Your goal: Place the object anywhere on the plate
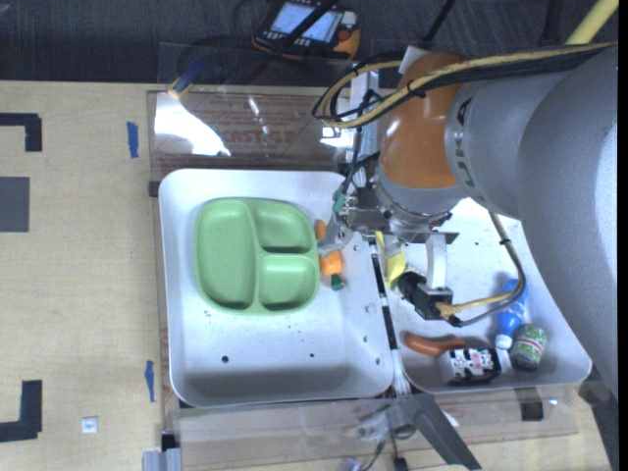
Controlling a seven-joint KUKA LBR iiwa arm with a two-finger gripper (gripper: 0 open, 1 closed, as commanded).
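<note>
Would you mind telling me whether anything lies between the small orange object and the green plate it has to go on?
Nothing visible does. The orange object lies in the left bin just off the right edge of the green plate, with bare white floor between them.

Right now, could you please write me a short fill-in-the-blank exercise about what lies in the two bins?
1. The green plate has ___ compartments.
2. The plate lies in the ___ bin of the camera view.
3. The small orange carrot lies just off the plate's ___ edge in the camera view.
4. The red sausage lies in the ___ bin of the camera view.

Missing words: three; left; right; right
</note>
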